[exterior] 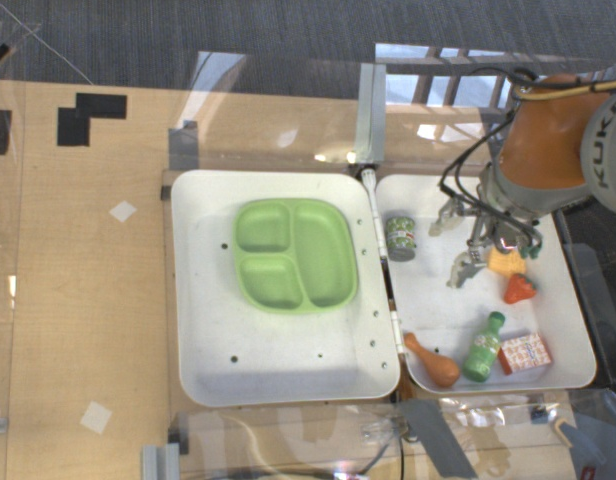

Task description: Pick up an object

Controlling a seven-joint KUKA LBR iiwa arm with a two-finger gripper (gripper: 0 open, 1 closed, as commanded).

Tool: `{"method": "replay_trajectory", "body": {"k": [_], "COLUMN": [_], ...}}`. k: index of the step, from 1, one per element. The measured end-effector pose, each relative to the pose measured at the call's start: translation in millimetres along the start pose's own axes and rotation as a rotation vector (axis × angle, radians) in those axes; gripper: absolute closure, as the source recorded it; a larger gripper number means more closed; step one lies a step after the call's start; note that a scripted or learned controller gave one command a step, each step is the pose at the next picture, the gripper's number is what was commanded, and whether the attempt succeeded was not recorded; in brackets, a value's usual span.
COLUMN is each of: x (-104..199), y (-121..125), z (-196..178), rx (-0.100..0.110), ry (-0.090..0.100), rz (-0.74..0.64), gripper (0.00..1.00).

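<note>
Overhead, the arm (558, 138) reaches in—claw (478, 258) above the right bin (578, 368).

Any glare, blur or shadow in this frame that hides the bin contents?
Camera view: bright reflections streak the clear panel behind the two shallow white bins; soft shadow lies along the left bin's near edge; the gripper looks slightly soft, yet the small green bottle and segmented green plate read clearly.

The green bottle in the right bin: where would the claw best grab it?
Probably across the middle of the green bottle, coming straight down. It lies on its side, cap up-frame, so its round body is exposed. The finger gaps look tight: chicken leg on one side, small box on the other.
</note>
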State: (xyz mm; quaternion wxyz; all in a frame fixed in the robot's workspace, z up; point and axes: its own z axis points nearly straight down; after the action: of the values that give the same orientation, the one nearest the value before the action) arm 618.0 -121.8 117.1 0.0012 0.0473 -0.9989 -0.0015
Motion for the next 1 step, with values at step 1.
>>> {"method": "replay_trajectory", "body": {"k": [1], "x": [-6.4], "y": [-0.2], "z": [-20.0], "rx": [0.006], "ry": [-0.022], "rz": [-0.006], "gripper": [1.0]}}
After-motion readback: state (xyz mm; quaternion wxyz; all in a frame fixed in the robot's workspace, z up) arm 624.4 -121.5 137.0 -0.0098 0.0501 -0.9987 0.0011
